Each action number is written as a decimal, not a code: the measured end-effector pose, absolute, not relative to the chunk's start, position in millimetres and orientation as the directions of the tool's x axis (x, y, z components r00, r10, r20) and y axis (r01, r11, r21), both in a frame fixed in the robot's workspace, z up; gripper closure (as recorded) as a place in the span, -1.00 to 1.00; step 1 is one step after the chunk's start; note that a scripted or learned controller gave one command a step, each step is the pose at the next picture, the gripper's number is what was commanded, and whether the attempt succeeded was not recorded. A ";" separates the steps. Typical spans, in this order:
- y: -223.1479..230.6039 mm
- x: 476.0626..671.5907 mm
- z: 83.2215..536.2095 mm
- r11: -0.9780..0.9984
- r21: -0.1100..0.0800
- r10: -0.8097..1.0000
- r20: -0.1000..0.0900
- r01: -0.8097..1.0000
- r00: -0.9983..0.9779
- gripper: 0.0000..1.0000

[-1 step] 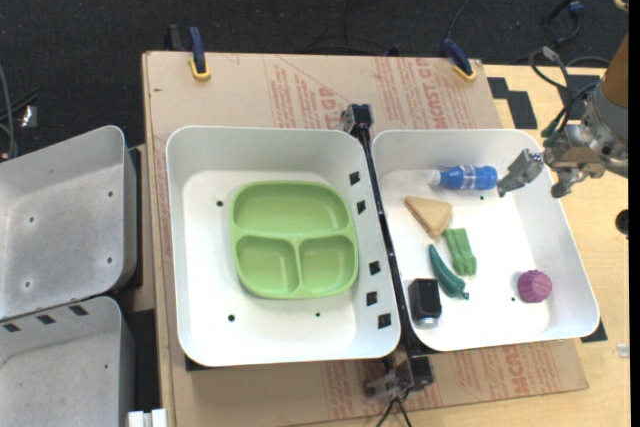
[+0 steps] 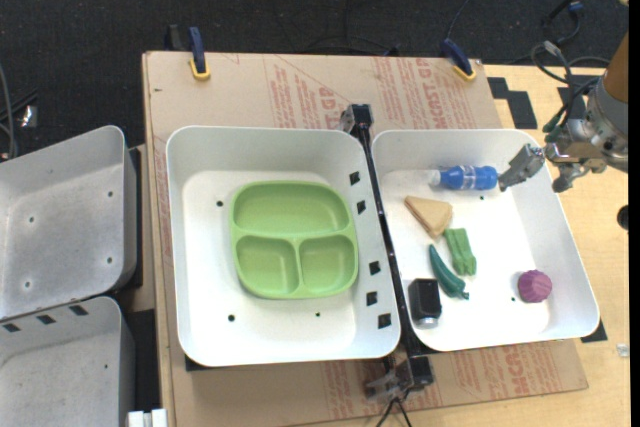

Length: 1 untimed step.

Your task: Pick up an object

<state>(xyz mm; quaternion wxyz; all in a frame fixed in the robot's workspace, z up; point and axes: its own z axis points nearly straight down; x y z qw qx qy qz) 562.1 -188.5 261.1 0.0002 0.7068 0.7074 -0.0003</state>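
The right bin (image 2: 575, 245) holds several small things: a blue and white bottle (image 2: 465, 178) lying on its side at the back, a tan wedge (image 2: 429, 214), a green pepper-like piece (image 2: 460, 250), a dark teal piece (image 2: 447, 272), a black block (image 2: 425, 300) and a purple ball (image 2: 534, 286). My gripper (image 2: 545, 168) hangs over the bin's back right rim, just right of the bottle, open with nothing between its fingers.
The left bin (image 2: 190, 215) holds a green divided plate (image 2: 295, 238). A black divider (image 2: 385, 245) runs between the bins. White metal panels (image 2: 60, 215) lie at the far left. Clamps (image 2: 199, 65) sit at the board's back edge.
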 end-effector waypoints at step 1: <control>-188.3 562.2 218.2 -0.001 -0.004 1.000 0.000 1.000 0.001 -1.00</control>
